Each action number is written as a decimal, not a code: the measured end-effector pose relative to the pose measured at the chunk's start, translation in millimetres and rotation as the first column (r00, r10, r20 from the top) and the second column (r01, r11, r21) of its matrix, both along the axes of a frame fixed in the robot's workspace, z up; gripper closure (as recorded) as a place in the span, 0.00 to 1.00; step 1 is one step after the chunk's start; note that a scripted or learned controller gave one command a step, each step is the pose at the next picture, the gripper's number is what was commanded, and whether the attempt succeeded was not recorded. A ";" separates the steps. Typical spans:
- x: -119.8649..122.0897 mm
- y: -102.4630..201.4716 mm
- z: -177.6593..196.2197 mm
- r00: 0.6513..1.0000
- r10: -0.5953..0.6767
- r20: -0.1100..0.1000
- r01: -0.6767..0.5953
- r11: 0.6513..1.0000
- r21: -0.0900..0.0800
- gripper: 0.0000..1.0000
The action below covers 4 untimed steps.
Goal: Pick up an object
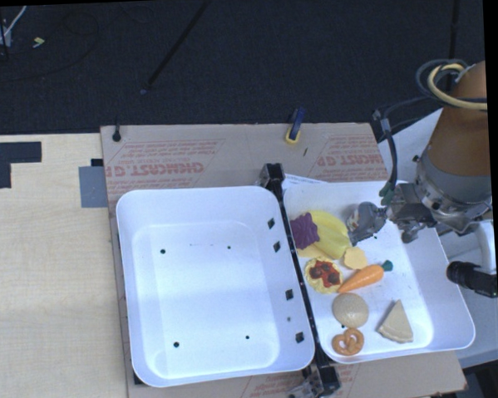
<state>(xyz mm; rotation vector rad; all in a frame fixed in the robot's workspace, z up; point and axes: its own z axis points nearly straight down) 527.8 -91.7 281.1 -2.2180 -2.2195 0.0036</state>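
Two bins point(135, 241); tool point(365, 221) low over right bin's toy food point(360, 278).

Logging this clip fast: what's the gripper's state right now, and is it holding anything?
Gripper: low over the right bin, beside the yellow piece; open or shut cannot be told, and nothing is seen held.

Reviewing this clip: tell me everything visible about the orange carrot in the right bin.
The orange toy carrot with a small green tip looks like smooth plastic, tapered, lying flat and slanted, its green end up-right, its narrow end down-left. It sits mid-way in the right shallow white bin, its narrow end touching or overlapping the small round pizza-like piece with red topping, just below a pale yellow round piece and above a beige ball. The gripper is apart from it, higher up.
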 end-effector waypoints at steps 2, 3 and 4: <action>29.9 6.7 -196.1 1.000 0.002 0.005 -0.002 1.000 0.000 0.00; 57.0 -24.9 -193.5 1.000 -0.001 0.003 0.001 1.000 -0.001 0.00; 57.7 -27.3 -180.9 1.000 -0.007 0.006 0.007 1.000 -0.002 1.00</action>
